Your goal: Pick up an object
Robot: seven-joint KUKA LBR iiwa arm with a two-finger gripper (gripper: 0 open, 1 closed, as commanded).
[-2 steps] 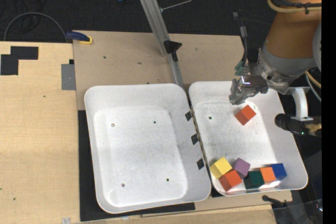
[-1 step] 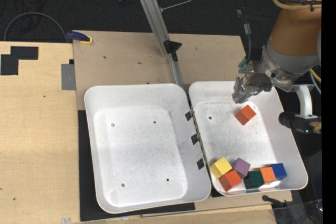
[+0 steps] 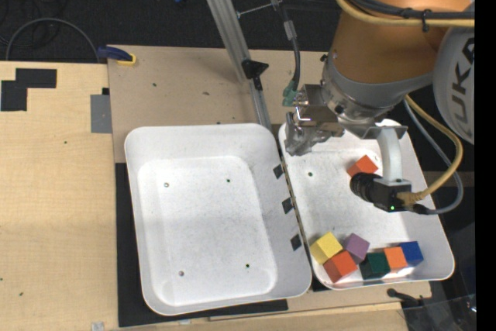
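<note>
Blocks, seven of them, lie in the right-hand bin point(image 3: 329, 198), and any one could serve for the pick. Six are bunched along its near edge. The yellow block point(image 3: 327, 246) is nearest the wall shared with the other bin, with the red block point(image 3: 339, 266) just in front of it and touching it. The purple block point(image 3: 356, 246) sits beside the yellow one. Toward the near right corner come the green block point(image 3: 375, 264), the orange block point(image 3: 396, 256) and the blue block point(image 3: 411, 252), packed close in a short row. The seventh, an orange-red block point(image 3: 363, 165), lies well apart from the cluster, about halfway along the bin and toward its right edge.

The gripper point(image 3: 297, 142) hangs over the far left corner of that same bin, close to the shared wall and well apart from every block. I cannot tell whether it is open or closed (the wrist hides much of it), and no block is seen in its grasp. Above it the arm point(image 3: 372, 81) reaches in, its orange band point(image 3: 395, 4) large over the far edge of the bin.

The left-hand bin point(image 3: 155, 143) stands alongside, with three small black clips point(image 3: 287, 205) along the edge where the two meet. A metal rail point(image 3: 225, 12) leans over the wooden bench point(image 3: 170, 81) beyond the bins.
</note>
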